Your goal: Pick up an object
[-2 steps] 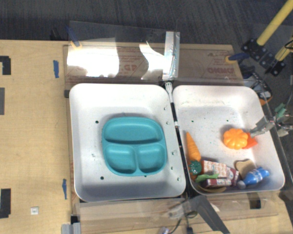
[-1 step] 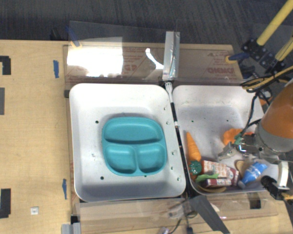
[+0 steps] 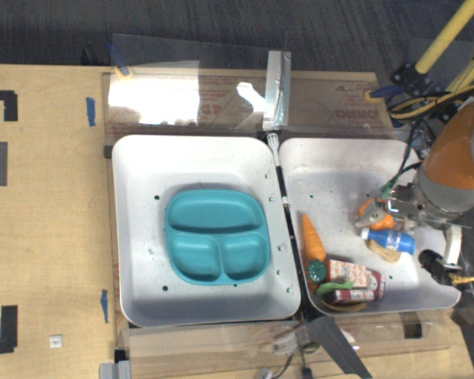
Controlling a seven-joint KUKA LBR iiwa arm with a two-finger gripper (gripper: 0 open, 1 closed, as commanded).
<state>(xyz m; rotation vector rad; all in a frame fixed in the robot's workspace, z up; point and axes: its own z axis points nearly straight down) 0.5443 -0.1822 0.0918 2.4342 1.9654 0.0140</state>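
Observation:
My gripper (image 3: 389,208) hangs low over the right side of the right bin (image 3: 332,160), at the end of the grey arm with its orange band (image 3: 457,152). Just below it lies a small blue and tan object (image 3: 391,241). A small orange piece (image 3: 368,208) sits at the gripper's left side, touching or very close. Farther left, an orange toy carrot (image 3: 312,238) lies along the bin's left wall. At the front of the bin a red and white carton (image 3: 354,280) rests beside a green item (image 3: 315,272).
The left bin (image 3: 134,180) holds a teal divided plate (image 3: 216,234). A clear plastic sheet (image 3: 189,93) and a metal upright (image 3: 276,89) stand behind the bins. Cables (image 3: 415,101) and a yellow pole (image 3: 452,26) lie at the back right.

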